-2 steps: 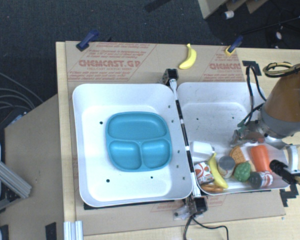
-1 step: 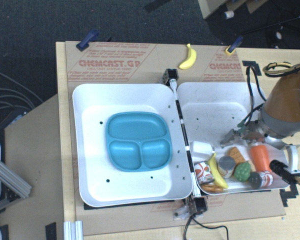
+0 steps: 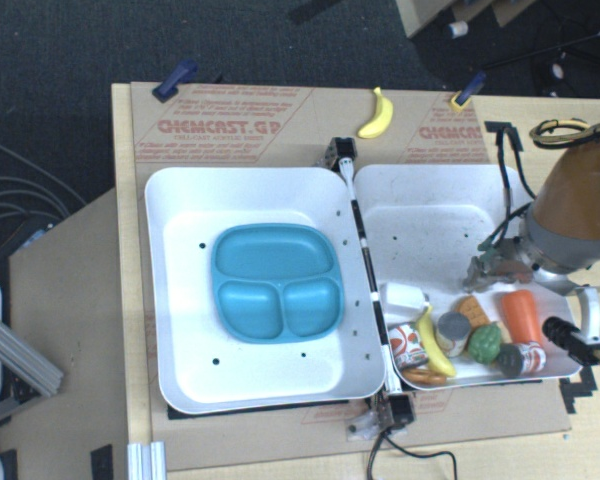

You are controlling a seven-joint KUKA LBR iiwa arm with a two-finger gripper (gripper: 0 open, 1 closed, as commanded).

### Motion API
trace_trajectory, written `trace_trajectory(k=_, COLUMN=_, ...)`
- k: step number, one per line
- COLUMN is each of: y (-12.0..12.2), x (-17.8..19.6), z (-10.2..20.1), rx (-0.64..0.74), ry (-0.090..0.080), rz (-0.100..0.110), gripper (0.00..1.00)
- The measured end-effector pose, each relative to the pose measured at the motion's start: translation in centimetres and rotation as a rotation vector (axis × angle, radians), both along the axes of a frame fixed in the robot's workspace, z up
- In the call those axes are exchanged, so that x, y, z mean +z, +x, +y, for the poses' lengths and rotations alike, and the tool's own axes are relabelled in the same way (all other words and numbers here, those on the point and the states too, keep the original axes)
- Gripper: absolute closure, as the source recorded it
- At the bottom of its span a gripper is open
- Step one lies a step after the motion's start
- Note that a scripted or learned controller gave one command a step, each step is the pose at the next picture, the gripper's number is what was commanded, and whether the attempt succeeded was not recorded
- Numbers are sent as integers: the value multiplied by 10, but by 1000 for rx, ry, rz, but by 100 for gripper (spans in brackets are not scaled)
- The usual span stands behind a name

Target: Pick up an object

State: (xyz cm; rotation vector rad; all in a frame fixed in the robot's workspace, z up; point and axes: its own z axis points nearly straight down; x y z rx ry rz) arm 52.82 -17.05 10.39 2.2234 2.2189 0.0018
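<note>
The arm (image 3: 572, 203) was seen entering from the right edge of the frame, its gripper (image 3: 490, 266) lowered into the right bin (image 3: 420, 203) just above the cluster of objects; whether the jaws were spread or closed could not be told, and nothing was seen between them. The candidate objects were crowded along the bin's lower edge, at the lower right of the frame: an orange carrot-like piece (image 3: 521, 315), a green vegetable (image 3: 486, 342), a banana (image 3: 432, 340) lying over a red-and-white can (image 3: 408, 346), a white block (image 3: 401, 297) and a small orange piece (image 3: 475, 311). The left bin (image 3: 180, 268) held a blue divided tray (image 3: 277, 281), and a second banana (image 3: 377, 116) lay on the bench (image 3: 230, 128) at the upper centre. The step in hand was judged to be the descent onto one object. A clean grasp would likely be favoured by choosing the orange carrot-like piece or the small orange piece, both near the gripper, by straddling the narrow axis, and by keeping clear of touching neighbours and the bin wall.
</note>
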Motion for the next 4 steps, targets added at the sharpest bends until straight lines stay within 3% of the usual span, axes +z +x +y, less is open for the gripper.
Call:
trace_trajectory(k=1, y=0, x=0, z=0, rx=0, ry=0, rz=0, gripper=0)
trace_trajectory(k=2, y=-48, x=-19, z=20, rx=2, ry=-1, rz=-2, gripper=0)
trace_trajectory(k=3, y=-49, x=-9, z=19, rx=1, ry=-1, rz=-2, gripper=100)
trace_trajectory(k=4, y=2, x=81, z=82, rx=3, ry=0, rz=1, gripper=100)
